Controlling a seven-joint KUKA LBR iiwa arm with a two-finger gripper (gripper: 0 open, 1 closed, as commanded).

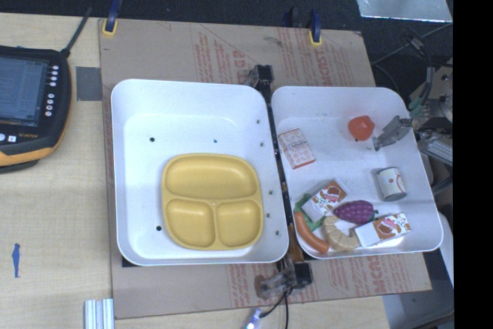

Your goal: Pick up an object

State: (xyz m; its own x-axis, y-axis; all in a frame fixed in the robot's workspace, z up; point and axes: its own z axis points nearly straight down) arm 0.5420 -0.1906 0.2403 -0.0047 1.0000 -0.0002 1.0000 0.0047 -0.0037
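— What lies leftmost?
— A glossy yellow divided tray (212, 200) in my left bin (135, 108).
— And rightward?
— A flat pink card (296, 148), a round red ball (360, 127); my gripper (391, 132), perhaps slightly spread, hovers beside it, grasping nothing.

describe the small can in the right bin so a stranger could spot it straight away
Start at the right white bin, then go to its right side, below the red tomato and the claw. There the small silver can lies on its side, apart from the heap of toy food below it. It is the one shiny metal cylinder in the bin.
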